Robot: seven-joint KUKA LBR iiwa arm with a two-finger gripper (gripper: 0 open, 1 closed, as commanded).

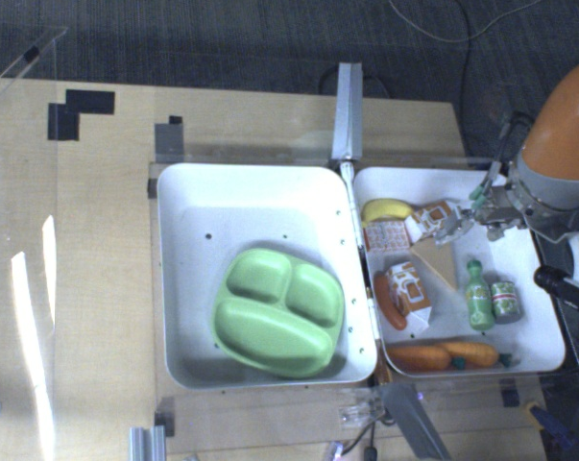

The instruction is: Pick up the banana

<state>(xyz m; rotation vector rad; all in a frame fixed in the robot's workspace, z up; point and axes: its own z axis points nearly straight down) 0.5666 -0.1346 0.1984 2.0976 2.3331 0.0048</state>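
The yellow banana point(387, 209) lies at the far left corner of the right bin point(548, 349), close to the divider between the bins. My gripper point(459, 226) hangs low over the back of that bin, to the right of the banana and apart from it. It sits right beside a small red-and-white packet point(429, 221). The grey wrist and orange band of the arm point(563, 142) reach in from the right and hide the bin's far right corner.
The right bin also holds a checked wafer point(385, 235), a tan wedge point(439, 265), a small carton point(409, 291), a sausage point(386, 302), a green bottle point(478, 299), a can point(506, 299) and a carrot point(448, 355). A green divided plate point(281, 311) lies in the left bin point(188, 219).
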